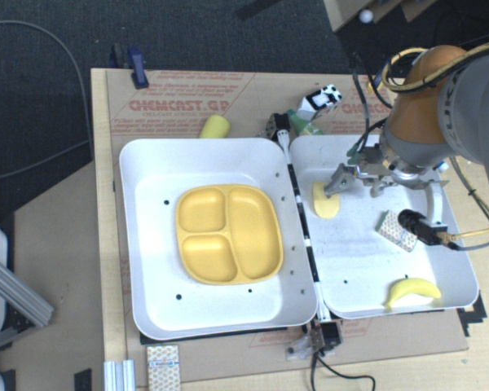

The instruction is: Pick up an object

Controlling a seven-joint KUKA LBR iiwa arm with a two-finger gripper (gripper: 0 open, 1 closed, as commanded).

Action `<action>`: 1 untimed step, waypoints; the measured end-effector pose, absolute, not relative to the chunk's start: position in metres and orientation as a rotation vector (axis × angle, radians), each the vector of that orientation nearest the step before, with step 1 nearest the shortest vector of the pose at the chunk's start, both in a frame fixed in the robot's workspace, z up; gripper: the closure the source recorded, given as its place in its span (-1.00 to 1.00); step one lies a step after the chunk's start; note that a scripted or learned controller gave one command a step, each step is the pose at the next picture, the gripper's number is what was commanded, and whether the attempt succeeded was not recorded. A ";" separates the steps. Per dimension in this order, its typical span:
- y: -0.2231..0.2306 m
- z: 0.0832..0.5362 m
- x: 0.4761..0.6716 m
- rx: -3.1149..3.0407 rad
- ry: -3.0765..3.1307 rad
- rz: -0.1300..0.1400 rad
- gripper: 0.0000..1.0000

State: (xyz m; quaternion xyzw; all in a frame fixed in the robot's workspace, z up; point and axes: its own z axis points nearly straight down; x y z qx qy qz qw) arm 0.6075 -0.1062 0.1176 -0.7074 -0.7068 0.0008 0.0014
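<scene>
Nearest the camera, a yellow banana [413,292] lies by the front edge of the right bin [350,296]. A little farther in, a small patterned block [397,231] rests mid-bin, and a pale yellow round piece [326,202] sits near the bin's left wall. In the left bin [147,218] lies a yellow divided plate [228,235]. The gripper [367,177] hangs low over the back of the right bin, just beside the round piece; whether it is spread or closed I cannot tell, and nothing appears lifted. Judging from this, the pick is not yet made. Beyond the bins, a yellow cylinder [214,126] rests on the bench.
</scene>
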 end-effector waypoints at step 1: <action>-0.096 0.086 0.616 -2.220 -2.221 -0.002 -1.00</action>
